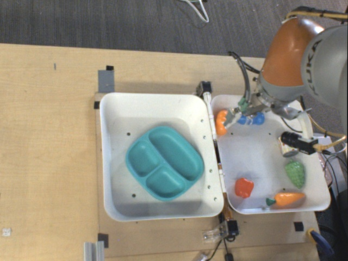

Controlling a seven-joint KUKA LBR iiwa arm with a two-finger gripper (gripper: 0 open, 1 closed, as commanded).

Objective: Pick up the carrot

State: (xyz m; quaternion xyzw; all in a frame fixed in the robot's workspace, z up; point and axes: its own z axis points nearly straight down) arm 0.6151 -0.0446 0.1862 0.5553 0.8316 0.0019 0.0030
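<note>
While the carrot lies in the near right corner of the right bin, the end effector hangs over that bin's far left, well apart from it — spread or together, I cannot tell.

Hidden, cropped and blurry bits, mostly around the right bin.
Arm is cut off by the top and right edges. Gripper is small and smeared, detail unreadable. It overlaps a blue object, so that one's shape can't be told. Orange object against the left wall of the right bin is partly covered by the gripper too, kind unclear. Green object too blurry to name. The bin's far right rim is hidden behind the arm. White cable runs off the top edge. Table is cropped left and bottom.
</note>
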